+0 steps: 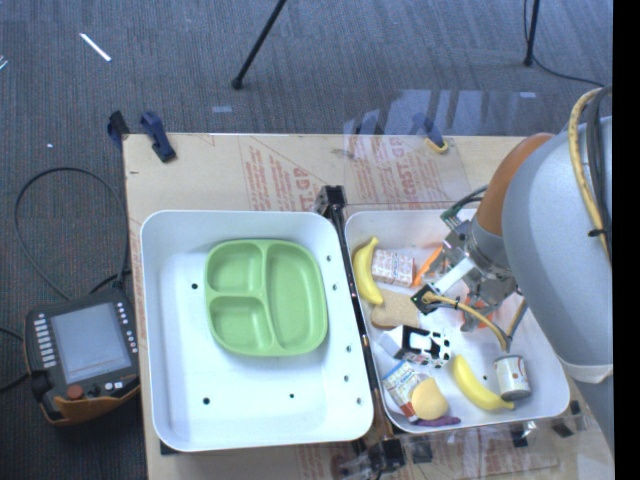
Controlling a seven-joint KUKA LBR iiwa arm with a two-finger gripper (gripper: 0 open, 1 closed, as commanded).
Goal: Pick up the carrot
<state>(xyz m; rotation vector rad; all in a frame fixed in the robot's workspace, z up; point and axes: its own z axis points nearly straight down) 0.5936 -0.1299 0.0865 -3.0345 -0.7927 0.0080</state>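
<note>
The end effector [462, 280] hung low over the right bin [548, 368], near its back middle, with the grey arm [560, 238] and its orange band crowding in from the right; whether it was spread or pressed together could not be told, since cabling and the wrist covered its tip; the carrot [433, 260] showed as a thin orange sliver just to the left of it, its long axis slanting from lower left to upper right, partly hidden by the tool; nothing was seen between the tips, so no grasp could be claimed; a small shift leftward, with the closing line set across that slant, looked necessary; beside the carrot lay a small boxed snack [392, 267], a banana [366, 271] and a flat biscuit [394, 311]; a second banana [476, 385] and a can [511, 376] lay nearer the front; the left bin [175, 368] on the worktop [250, 168] held a green divided plate [267, 297].
</note>
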